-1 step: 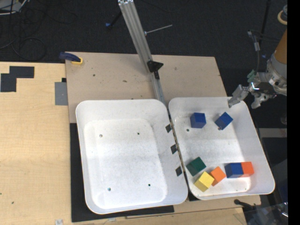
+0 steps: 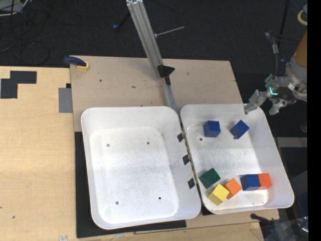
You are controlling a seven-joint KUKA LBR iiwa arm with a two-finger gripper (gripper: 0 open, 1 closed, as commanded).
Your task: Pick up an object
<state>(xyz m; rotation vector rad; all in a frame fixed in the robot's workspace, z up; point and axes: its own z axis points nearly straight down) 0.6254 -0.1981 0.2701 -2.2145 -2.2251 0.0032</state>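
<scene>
My gripper (image 2: pixel 264 103) hovers at the far right, just past the back right corner of the right bin (image 2: pixel 281 157). Its two fingers are spread apart with nothing between them. In that bin lie two blue cubes, one (image 2: pixel 212 128) near the back middle and one (image 2: pixel 239 129) to its right, closest to the gripper. Along the front of the bin sit a green cube (image 2: pixel 209 177), a yellow cube (image 2: pixel 218 194), an orange cube (image 2: pixel 233 187), a blue cube (image 2: pixel 250 182) and an orange cube (image 2: pixel 264 180).
The left bin (image 2: pixel 93 134) adjoins the right one, with black clips along the shared rim. A slanted aluminium rail (image 2: pixel 148 36) rises behind the bins. A small blue and yellow clamp (image 2: pixel 76 62) sits on the board's back left corner.
</scene>
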